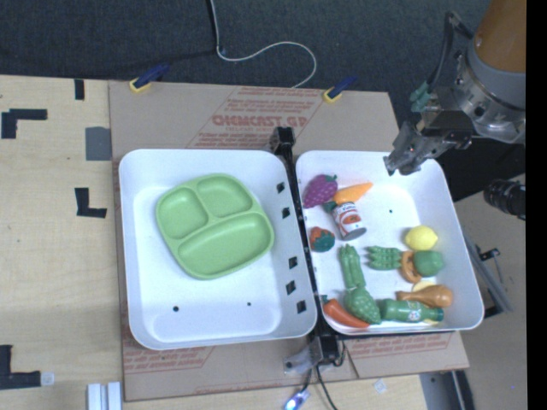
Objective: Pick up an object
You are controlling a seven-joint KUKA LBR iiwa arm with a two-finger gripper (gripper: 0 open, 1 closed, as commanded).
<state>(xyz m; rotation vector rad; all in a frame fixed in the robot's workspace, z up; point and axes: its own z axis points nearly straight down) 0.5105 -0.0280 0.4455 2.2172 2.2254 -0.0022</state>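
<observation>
gripper (403,162) above right bin (444,196)

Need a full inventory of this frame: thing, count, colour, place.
Shallow plastic bins: 2, white, side by side on the bench.
Three-compartment plastic plate: 1, light green, left bin.
Toy grape bunch: 1, purple, right bin, top left.
Toy carrot: 1, orange, beside the grapes.
Small can: 1, red and white, below the carrot.
Toy lemon: 1, yellow, right bin, right side.
Other toy foods: several, green, orange, red, lower right bin.
Cardboard sheet: 1, brown, under the bins.
Cable: 1, white, top.
Arm's gripper: 1, dark, over the right bin's top right corner.
</observation>
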